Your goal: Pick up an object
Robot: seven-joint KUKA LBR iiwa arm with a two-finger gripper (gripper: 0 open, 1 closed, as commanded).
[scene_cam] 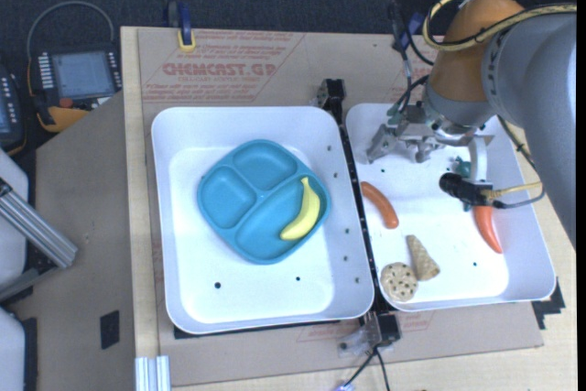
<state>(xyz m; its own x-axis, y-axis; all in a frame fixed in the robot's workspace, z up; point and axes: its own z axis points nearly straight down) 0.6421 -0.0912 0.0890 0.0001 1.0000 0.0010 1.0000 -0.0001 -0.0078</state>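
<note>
Your claw (403, 145) hangs over the right bin (522, 284), fingers spread wide apart with nothing between them. The sausage (379, 203) and carrot (489, 227) lie below, untouched.

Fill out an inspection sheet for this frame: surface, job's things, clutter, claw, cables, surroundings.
Surface: left bin and right bin side by side on a cardboard sheet.
Job's things: banana on a blue divided plate in the left bin; sausage, carrot, cookie and cone-shaped piece in the right bin.
Clutter: nothing seen.
Claw: claw low over the right bin's far end, holding nothing visible; finger state unclear.
Cables: yellow cable looped at the wrist; black cable at the near edge.
Surroundings: control pendant at left, dark carpet.
</note>
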